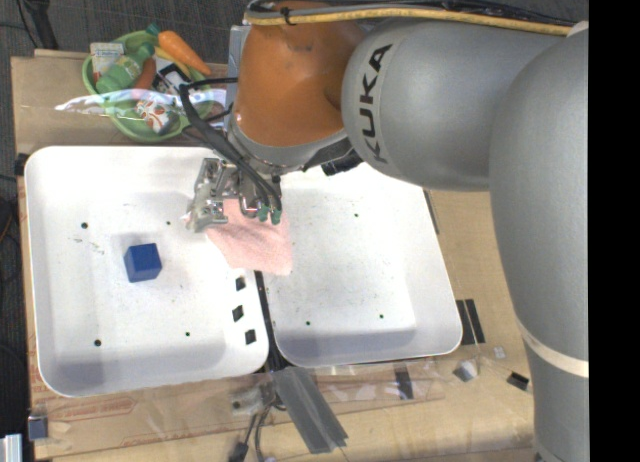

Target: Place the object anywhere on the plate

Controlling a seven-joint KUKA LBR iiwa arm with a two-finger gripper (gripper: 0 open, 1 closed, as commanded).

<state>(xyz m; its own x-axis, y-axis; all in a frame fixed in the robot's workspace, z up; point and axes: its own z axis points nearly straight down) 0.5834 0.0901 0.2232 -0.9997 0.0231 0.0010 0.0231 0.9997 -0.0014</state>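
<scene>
A blue cube (pixel 143 261) lies in the left bin (pixel 70 350), left of centre. A flat pink piece (pixel 262 246), soft-looking and plate-sized, lies across the rims where the two bins meet. My gripper (pixel 237 212) hangs right over the pink piece's upper end, well to the right of the cube. Its fingers stand apart, one metallic on the left (pixel 207 208) and one green-tipped on the right (pixel 268 215). I see nothing clamped between them. The grey arm with its orange band (pixel 290 70) hides the back of both bins.
The right bin (pixel 400 320) holds only the pink piece's right edge. A green bowl (pixel 140 90) with vegetables and packets sits behind the left bin, off the bench's white area. Black tape marks (pixel 243 310) run along the divider.
</scene>
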